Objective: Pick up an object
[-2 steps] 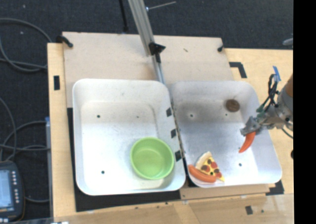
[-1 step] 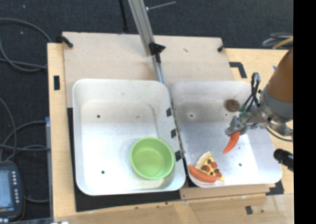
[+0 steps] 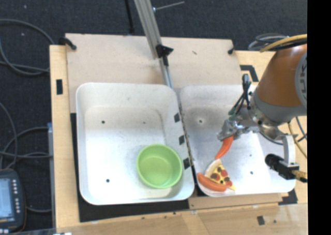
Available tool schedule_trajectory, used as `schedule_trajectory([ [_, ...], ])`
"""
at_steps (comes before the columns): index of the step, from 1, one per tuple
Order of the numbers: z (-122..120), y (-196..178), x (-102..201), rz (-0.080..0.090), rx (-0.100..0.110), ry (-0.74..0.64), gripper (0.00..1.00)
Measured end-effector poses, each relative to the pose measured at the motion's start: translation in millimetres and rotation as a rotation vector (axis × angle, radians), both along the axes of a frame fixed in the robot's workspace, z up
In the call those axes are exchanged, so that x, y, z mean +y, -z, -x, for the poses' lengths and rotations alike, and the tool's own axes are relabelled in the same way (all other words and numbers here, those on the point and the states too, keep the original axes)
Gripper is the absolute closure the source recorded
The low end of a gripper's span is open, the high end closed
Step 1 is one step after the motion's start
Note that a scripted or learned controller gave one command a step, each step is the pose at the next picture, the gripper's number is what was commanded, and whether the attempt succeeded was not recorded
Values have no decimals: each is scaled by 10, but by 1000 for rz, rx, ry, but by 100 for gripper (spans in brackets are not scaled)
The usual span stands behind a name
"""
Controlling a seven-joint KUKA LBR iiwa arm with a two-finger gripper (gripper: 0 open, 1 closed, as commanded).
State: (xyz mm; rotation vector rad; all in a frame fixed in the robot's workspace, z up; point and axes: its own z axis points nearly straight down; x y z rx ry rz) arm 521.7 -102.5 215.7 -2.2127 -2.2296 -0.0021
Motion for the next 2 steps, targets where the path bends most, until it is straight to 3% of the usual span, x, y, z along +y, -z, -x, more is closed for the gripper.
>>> schedule_trajectory([
  [2, -165, 82, 1003, -1, 0, 0, 100],
])
